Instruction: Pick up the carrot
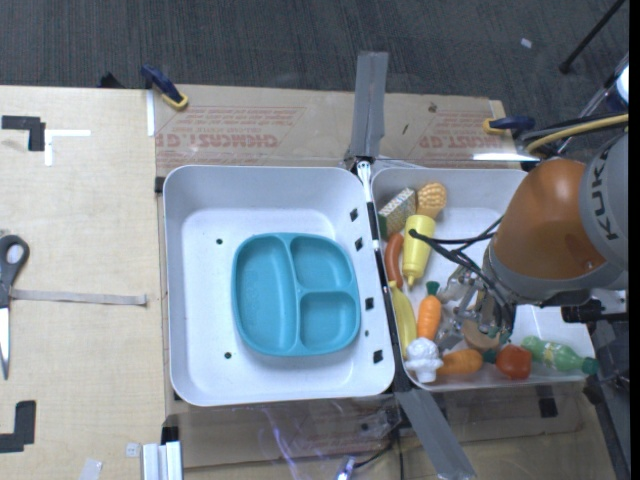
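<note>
arm w/ orange band (545,228) hiding right bin (470,183) pt, tool (475,313) beside carrot (429,316), jaws unclear

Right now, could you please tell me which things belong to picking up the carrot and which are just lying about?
Job: carrot; gripper; right bin.

Lying about: blue divided plate; corn cob; mustard bottle; tomato; scissors.

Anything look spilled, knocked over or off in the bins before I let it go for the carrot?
Nothing stands out. The blue divided plate lies flat in the left bin. The toy foods are heaped loosely along the right bin's left wall, the carrot among them, beside the gripper.
</note>
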Motion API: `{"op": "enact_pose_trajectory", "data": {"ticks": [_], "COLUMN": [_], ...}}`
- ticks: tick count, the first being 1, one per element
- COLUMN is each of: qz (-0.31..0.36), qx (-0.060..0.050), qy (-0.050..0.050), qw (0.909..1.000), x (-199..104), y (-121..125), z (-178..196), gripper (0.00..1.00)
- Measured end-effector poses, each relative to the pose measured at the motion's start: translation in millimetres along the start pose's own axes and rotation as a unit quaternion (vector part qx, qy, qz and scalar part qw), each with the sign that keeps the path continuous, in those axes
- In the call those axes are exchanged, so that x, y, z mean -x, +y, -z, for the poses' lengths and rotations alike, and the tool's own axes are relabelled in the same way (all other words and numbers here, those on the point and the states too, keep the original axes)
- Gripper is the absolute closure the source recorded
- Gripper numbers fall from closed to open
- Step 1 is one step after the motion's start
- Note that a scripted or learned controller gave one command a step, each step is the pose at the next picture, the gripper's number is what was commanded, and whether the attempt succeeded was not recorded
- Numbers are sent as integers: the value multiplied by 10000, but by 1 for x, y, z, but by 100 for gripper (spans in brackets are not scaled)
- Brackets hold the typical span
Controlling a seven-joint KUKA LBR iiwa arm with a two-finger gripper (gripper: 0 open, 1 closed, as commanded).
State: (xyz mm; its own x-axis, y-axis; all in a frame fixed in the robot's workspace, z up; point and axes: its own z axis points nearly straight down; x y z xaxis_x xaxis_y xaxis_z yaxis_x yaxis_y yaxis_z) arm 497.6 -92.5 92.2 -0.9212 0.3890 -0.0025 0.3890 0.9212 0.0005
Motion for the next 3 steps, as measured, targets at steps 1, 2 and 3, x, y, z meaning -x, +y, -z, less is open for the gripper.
{"op": "enact_pose_trajectory", "data": {"ticks": [1,2,3], "qz": [-2526,-3181,-3162], "qx": [-9,-13,-21], "qy": [4,6,3], "qw": [9676,9481,9487], "x": [25,52,52], "y": [5,6,7], "z": [0,-1,8], "gripper": [0,0,100]}}
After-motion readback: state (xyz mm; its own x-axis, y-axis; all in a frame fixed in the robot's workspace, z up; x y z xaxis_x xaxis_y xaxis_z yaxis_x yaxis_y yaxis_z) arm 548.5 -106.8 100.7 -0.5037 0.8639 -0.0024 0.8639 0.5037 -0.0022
